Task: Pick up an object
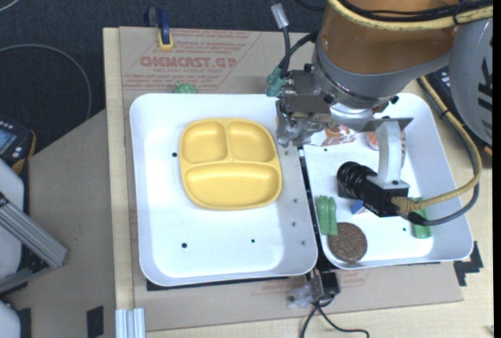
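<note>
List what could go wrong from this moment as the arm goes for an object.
1. The grey arm with the orange band hangs over the right white bin, hiding several items; the tool sits near the wall shared with the left white bin and might strike that edge.
2. The green rectangular block touches the round brown disc, so a grab may pinch both or push one away.
3. The yellow divided plastic plate is wide and shallow, likely hard to pinch.

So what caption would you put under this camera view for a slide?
Grey-and-orange robot arm reaching over the right white bin of small objects, beside a yellow three-compartment plastic plate in the left white bin.
</note>
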Robot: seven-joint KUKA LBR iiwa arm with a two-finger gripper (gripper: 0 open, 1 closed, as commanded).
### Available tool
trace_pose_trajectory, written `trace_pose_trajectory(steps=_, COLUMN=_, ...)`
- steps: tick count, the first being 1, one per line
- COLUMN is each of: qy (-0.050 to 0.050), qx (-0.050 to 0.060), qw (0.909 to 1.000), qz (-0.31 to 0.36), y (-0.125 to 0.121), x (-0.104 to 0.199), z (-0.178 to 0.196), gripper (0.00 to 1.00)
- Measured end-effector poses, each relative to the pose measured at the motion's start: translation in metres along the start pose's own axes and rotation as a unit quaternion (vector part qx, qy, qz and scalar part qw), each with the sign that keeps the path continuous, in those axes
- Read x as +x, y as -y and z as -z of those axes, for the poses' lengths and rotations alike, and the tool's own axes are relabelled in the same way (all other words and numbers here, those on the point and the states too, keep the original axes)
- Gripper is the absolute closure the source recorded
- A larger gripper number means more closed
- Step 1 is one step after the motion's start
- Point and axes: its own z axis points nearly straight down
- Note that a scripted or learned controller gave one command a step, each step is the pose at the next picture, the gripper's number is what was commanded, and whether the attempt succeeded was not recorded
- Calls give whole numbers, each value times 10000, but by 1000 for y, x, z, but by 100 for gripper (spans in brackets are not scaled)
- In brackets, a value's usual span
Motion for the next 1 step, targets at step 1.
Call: trace_pose_trajectory(steps=1, qy=1, qx=-21, qw=10000, qz=-4, y=-1, x=-1, z=11, gripper=100)
